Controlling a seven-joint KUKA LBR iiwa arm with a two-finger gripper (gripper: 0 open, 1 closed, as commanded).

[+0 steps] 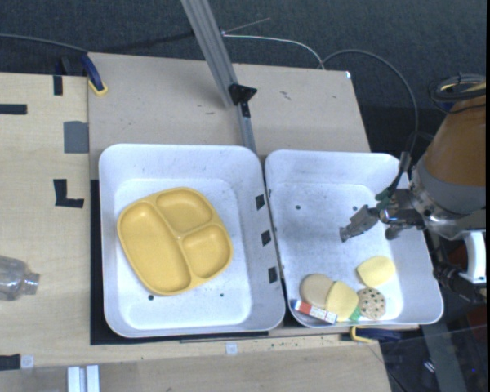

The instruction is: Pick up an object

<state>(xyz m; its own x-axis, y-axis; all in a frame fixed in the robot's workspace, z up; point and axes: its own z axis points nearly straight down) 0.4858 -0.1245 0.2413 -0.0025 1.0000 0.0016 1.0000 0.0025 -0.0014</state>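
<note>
- The jaws (361, 224) hang over the right bin (310, 170), above its bare middle floor, pointing toward the left of the view; they look slightly parted and nothing sits between them.
- The arm (457, 162), grey with an orange band, reaches in from the right edge over the bin's right wall.
- A pale yellow oval piece (376, 270) lies on the bin floor just below and to the right of the jaws, apart from them.
- Along the bin's near wall sits a cluster: a tan round piece (314, 287), a yellow piece (342, 298) touching it, a speckled cookie-like disc (372, 304) beside that, and a small red-and-white item (314, 309) at the front.
- The left bin (114, 166) holds a yellow divided plate (173, 239) with three compartments, lying flat near its middle.
- On the worktop (33, 162) at far left lies a clear plastic bottle (6, 276) on its side.
- A grey metal rail (208, 35) slants down toward the gap between the bins.
</note>
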